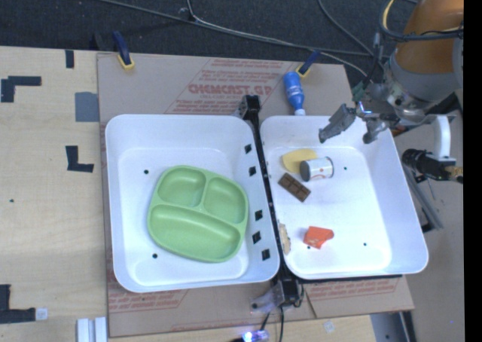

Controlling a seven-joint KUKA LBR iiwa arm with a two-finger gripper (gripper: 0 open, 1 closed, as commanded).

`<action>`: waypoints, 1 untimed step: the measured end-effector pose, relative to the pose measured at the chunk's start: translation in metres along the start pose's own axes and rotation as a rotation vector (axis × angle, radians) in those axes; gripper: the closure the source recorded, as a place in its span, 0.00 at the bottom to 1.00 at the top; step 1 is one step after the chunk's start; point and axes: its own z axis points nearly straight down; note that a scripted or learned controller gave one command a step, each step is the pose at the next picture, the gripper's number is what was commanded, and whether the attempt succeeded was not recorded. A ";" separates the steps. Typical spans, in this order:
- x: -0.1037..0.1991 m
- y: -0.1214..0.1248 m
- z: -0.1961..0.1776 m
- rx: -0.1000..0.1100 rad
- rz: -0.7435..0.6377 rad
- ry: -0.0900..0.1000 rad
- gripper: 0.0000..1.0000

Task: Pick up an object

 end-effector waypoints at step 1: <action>0.001 0.000 0.064 0.005 0.001 0.000 0.00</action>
